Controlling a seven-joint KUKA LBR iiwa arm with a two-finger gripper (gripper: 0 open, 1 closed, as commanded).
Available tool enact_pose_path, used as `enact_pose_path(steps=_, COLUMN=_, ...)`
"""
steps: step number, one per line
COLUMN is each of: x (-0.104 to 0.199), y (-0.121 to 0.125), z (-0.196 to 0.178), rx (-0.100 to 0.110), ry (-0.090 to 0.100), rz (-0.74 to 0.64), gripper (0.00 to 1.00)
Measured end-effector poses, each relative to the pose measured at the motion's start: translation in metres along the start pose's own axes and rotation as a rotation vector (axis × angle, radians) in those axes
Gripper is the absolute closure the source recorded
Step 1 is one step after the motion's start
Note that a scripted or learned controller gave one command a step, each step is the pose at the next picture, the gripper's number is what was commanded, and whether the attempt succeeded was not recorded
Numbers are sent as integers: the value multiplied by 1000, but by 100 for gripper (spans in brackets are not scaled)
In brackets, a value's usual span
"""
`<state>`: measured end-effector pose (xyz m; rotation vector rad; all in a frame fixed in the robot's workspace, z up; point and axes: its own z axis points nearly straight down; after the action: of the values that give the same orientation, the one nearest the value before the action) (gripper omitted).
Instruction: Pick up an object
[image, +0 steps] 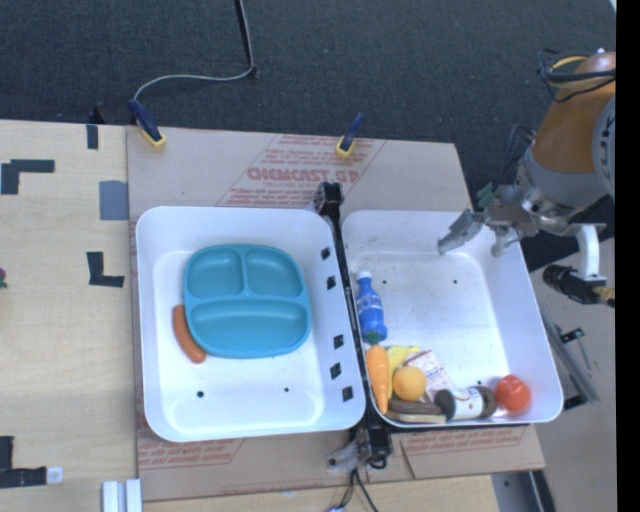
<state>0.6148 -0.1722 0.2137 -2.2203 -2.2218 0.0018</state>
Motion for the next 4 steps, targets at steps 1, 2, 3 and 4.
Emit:
enact_pose_path(steps=1, x=72, y=30, z=42, rx=1, ry=2, rz=-1, gripper=0)
enact_pose_path(steps=2, x=72, y=30, z=32, rx=1, ry=0, rz=-3, gripper=100)
enact_pose_path(steps=3, x=78, y=-1, z=-59, rx=-2, ry=-1, rz=-1, gripper=100)
enact_pose_path(steps=4, x=44, y=-41, z=-75, rx=-1, ry=-1, rz=1, gripper=100)
